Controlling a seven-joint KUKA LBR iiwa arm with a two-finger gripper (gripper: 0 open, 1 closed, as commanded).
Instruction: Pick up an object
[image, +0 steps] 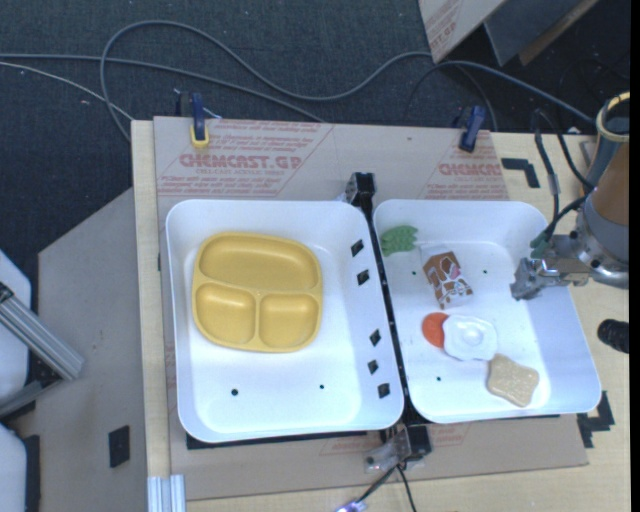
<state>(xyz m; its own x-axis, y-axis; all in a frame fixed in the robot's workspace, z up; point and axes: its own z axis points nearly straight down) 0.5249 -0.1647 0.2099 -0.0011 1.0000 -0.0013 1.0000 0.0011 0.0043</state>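
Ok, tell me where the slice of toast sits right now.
The toast lies in the right bin, near its front right corner, just right of and below the fried egg and apart from the gripper.

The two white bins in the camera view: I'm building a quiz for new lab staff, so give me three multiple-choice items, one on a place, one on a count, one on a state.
1. Where does the yellow three-compartment plastic plate lie?
A. left white bin
B. right white bin
C. on the bench outside both

2. How many small items lie in the right bin?
A. two
B. three
C. five

3. What is the grey two-finger gripper doing?
A. lifting the plate
B. over the right bin's right part, nothing seen between its fingers
C. over the left bin

Key: 1 A, the plate lies in the left bin. 2 C, green leafy piece, brown-and-white packet, red disc, white fried-egg toy, tan bread slice. 3 B, it is apart from every item.
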